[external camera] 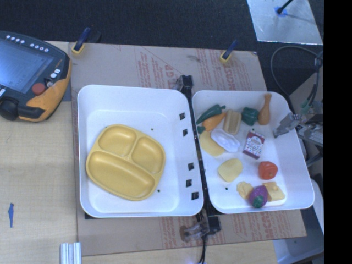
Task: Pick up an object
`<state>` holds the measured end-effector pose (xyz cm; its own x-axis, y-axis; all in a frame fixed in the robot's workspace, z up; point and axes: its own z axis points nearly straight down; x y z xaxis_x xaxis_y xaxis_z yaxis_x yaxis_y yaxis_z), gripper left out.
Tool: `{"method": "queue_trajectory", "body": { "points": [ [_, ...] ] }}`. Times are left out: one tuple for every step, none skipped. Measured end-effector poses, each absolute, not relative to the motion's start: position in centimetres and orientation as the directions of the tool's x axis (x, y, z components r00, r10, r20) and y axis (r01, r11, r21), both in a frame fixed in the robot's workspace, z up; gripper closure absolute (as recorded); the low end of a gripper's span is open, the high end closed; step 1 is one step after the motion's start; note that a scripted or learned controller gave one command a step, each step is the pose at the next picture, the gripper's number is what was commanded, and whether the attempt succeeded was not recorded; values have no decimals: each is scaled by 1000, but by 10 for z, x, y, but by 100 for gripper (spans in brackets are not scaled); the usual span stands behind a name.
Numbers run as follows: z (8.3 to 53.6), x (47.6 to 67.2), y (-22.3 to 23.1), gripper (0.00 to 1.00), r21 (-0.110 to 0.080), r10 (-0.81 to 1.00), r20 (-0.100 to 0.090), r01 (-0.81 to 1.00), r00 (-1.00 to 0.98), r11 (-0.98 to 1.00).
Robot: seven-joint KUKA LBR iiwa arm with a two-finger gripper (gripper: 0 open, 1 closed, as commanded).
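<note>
Hovering at the right bin's 3 o'clock rim, gripper apparently staged for a descent, nothing seen in it | opening: cannot tell, cut off at frame edge | candidates: toys crowded in this bin, carton and tomato nearest | yellow tray fills left bin | small toys at 5 o'clock blur together
</note>
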<state>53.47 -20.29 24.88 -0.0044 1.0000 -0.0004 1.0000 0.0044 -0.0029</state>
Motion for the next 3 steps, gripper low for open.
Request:
{"method": "queue_trajectory", "body": {
  "points": [
    [168, 483, -212, 0, -12, 1000, 3, 1000, -2, 2],
    [88, 538, -208, 0, -3, 1000, 0, 1000, -8, 8],
    [93, 586, -198, 0, 2, 1000, 0, 1000, -7, 7]
  ]
}}
